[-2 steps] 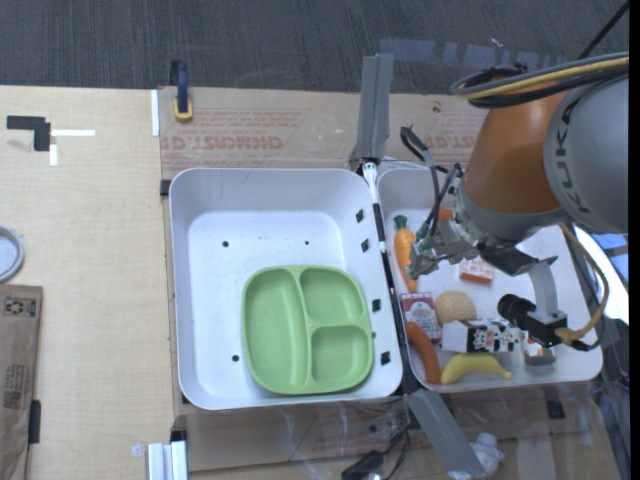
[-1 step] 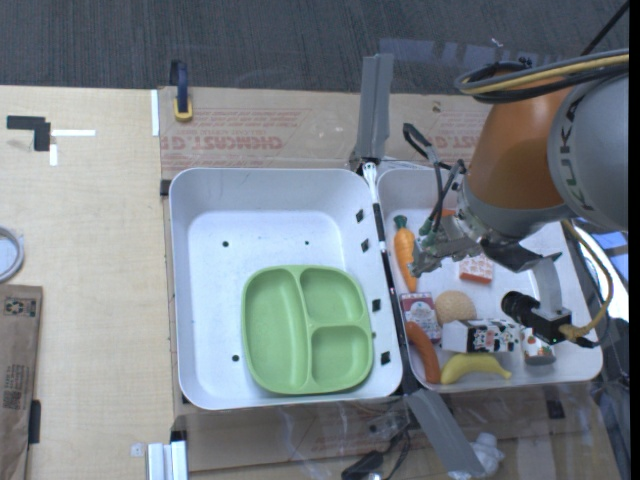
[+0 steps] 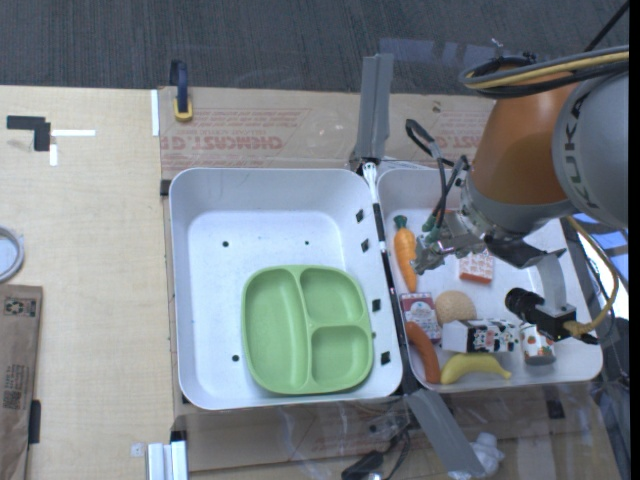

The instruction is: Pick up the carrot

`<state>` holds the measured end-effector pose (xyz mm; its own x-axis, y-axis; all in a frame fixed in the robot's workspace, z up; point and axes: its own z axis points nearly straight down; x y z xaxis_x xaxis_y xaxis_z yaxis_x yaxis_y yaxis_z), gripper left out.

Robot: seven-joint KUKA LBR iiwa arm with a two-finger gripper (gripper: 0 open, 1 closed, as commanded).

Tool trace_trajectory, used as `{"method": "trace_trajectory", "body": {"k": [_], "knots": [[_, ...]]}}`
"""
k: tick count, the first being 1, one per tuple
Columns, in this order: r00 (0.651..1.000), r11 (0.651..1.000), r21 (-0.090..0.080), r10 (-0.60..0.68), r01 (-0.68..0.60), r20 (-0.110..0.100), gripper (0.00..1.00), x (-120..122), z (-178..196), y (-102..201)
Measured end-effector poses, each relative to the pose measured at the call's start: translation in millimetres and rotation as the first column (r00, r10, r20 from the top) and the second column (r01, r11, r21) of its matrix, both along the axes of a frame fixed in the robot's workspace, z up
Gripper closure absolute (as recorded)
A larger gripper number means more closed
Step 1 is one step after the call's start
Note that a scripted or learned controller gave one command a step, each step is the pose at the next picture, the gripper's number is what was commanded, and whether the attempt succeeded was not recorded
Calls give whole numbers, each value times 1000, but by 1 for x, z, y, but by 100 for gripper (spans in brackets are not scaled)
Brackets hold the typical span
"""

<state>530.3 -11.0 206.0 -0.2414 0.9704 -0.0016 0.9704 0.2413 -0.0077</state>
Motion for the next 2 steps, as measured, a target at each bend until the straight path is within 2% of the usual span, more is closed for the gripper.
{"method": "trace_trajectory", "body": {"k": [1,2], "knots": [[1000,1000,-1,0,0,-1,100,1,8,-1],[998,998,1,67,-67,5,100,48,-16,-17]]}}
